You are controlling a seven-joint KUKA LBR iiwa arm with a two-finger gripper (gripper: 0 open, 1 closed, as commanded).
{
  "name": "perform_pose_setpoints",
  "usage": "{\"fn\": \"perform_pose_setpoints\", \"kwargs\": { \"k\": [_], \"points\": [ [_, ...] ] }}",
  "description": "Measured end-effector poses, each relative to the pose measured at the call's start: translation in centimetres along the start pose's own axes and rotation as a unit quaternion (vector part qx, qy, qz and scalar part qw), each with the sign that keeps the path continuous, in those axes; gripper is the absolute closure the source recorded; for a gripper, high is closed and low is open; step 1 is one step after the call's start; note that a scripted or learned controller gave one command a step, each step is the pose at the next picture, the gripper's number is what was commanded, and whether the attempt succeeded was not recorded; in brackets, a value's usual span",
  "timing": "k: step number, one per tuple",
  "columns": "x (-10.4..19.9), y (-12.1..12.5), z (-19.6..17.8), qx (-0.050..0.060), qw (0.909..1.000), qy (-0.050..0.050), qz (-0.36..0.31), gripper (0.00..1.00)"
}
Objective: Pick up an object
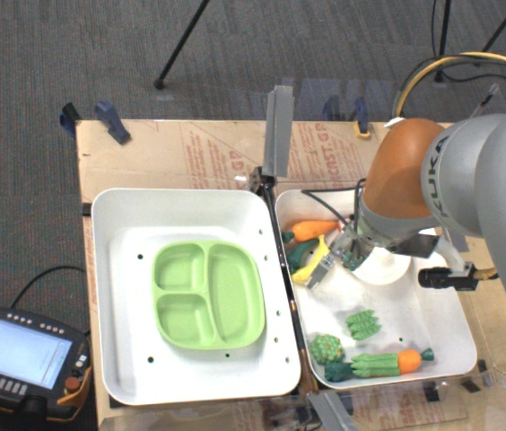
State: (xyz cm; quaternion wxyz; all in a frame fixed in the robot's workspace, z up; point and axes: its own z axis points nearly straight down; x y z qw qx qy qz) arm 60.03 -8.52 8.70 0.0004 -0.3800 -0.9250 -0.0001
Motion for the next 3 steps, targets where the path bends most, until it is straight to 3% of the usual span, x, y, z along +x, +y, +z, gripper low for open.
{"fn": "perform_pose_setpoints", "kwargs": {
  "k": [1, 2, 3],
  "points": [
    [0.04, 0.14, -1.00, 0.000, 1.0000, -0.001, -0.004, 1.00],
    [0.10, 0.17, -0.94, 0.001, 1.0000, 0.000, -0.004, 0.00],
    [-0.86, 1.02, -0.31, -0.001, 0.9983, -0.001, 0.059, 0.00]
  ]
}}
